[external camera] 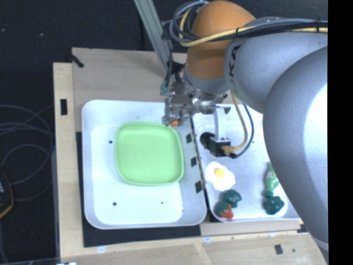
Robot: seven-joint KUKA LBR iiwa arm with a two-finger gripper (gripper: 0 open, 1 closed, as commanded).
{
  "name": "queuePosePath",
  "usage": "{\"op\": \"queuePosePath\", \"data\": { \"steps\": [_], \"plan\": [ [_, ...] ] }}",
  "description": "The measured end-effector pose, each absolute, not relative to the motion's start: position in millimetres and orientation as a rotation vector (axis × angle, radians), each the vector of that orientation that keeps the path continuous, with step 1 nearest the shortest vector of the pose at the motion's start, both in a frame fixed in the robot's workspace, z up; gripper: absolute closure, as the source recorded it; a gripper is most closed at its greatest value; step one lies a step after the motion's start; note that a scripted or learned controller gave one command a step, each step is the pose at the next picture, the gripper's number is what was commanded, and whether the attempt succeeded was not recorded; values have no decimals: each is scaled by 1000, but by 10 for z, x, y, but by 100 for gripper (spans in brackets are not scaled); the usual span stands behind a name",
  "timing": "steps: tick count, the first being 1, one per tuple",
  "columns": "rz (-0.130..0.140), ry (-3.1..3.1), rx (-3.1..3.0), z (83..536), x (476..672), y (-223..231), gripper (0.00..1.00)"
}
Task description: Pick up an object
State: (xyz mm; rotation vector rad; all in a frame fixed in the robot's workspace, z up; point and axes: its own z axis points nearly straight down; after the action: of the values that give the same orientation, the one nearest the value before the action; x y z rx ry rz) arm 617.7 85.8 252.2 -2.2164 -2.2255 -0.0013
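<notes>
Dark cables (22, 127) loop over the black floor at the far left, beside the pale wooden bench (67, 164). On the bench sit 2 shallow white bins. The left bin (98, 203) holds a light green square plate (149, 153) with rounded corners, lying flat toward the bin's upper middle; being square, it has no clear long axis, and its sides run roughly in line with the bin's walls.

Just above the plate's upper right corner, the gripper (172, 118) hangs low over the left bin near the wall shared by the 2 bins. A small orange-red bit (175, 122) shows at its tip, too small to say whether it is an object or part of the tool. How far the pincer is open, and whether it has hold of anything, cannot be told from this angle.

A grey metal bar (150, 21) slants down from the top toward the wrist. The arm's orange band (218, 24) sits above the gripper, with the big grey arm (292, 104) covering much of the right bin (251, 218).

In the right bin, near its front, lie a toy fried egg (219, 175), a dark green and red piece (226, 201) just below it, and a green piece (272, 195) at the right, part hidden by the arm; its long axis seems to run front to back.
</notes>
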Motion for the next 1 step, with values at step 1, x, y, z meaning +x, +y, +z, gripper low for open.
{"op": "queuePosePath", "data": {
  "steps": [1],
  "plan": [
    [2,-2221,-2222,2336,6208,843,100]
  ]
}}
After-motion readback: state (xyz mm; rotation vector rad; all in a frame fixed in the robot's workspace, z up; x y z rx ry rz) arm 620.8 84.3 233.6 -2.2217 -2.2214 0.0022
